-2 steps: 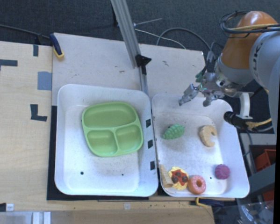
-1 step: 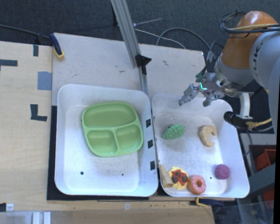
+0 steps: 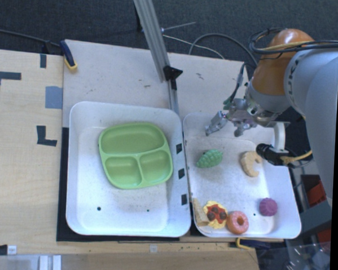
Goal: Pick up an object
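My gripper (image 3: 225,125) hangs over the far edge of the right bin (image 3: 283,222), its two fingers spread apart with nothing between them. Just below it and a little left lies a green bumpy toy (image 3: 210,158). A tan croissant-shaped piece (image 3: 250,163) rests to the right of that. At the bin's near edge sit a pizza slice (image 3: 212,213), a pink-frosted doughnut (image 3: 237,222) and a purple toy (image 3: 268,207).
The left bin (image 3: 80,211) holds a green divided plate (image 3: 136,154). A grey metal pole (image 3: 154,35) slants down to the gap between the bins. A black cable (image 3: 281,157) runs by the arm at the right bin's far right side.
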`<state>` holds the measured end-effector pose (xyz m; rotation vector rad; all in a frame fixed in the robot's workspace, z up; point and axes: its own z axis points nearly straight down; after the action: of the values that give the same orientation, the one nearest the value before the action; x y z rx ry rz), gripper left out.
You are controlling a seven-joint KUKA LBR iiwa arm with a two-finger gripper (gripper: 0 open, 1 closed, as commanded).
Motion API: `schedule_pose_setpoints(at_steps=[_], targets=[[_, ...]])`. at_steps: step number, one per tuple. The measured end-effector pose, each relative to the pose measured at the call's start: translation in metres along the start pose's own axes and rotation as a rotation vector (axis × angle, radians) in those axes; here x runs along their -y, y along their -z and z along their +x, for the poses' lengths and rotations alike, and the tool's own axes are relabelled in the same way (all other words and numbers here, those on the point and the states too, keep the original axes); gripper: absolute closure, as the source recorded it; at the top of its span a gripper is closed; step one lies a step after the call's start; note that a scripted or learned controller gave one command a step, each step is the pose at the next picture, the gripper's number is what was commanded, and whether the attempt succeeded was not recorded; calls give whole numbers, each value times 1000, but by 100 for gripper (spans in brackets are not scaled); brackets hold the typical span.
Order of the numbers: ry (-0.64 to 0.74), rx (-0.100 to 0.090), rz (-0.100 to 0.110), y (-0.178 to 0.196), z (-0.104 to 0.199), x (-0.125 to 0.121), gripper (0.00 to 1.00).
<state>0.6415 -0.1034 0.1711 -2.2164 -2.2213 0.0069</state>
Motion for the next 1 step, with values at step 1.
schedule_pose_setpoints(at_steps=[1], targets=[[0,0,3,-65,1,3,0]])
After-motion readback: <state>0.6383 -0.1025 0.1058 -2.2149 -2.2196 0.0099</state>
